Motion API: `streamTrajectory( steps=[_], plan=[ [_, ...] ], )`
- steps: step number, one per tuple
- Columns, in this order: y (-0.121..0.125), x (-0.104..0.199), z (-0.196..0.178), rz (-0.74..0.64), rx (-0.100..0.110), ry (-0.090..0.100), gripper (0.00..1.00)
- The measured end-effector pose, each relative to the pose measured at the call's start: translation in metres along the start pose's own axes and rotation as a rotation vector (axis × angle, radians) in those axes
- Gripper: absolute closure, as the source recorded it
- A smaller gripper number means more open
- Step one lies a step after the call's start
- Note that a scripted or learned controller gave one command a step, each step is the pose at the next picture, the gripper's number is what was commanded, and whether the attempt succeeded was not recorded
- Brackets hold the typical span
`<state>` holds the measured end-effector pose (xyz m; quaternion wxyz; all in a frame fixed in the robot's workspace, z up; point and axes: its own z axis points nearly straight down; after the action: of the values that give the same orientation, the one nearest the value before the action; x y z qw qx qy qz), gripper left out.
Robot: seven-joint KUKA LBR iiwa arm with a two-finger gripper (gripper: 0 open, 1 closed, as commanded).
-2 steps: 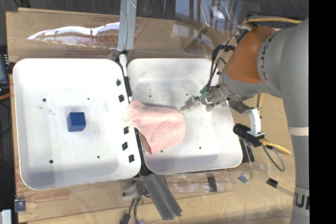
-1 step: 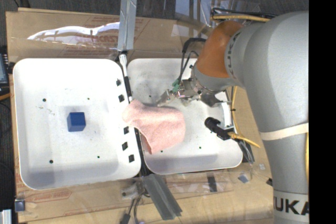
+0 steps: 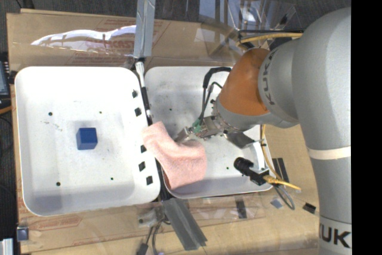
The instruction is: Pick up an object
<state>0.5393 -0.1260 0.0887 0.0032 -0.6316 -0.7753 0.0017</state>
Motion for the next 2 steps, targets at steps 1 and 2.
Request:
streamTrajectory(
  steps=[1, 2],
  plan=[
    [0.030, 0.036, -0.101, -0.127, -0.003, -0.002, 0.00],
    [0.018, 0.024, 0.000, -0.239, -0.002, -0.001, 0.00]
  ],
)
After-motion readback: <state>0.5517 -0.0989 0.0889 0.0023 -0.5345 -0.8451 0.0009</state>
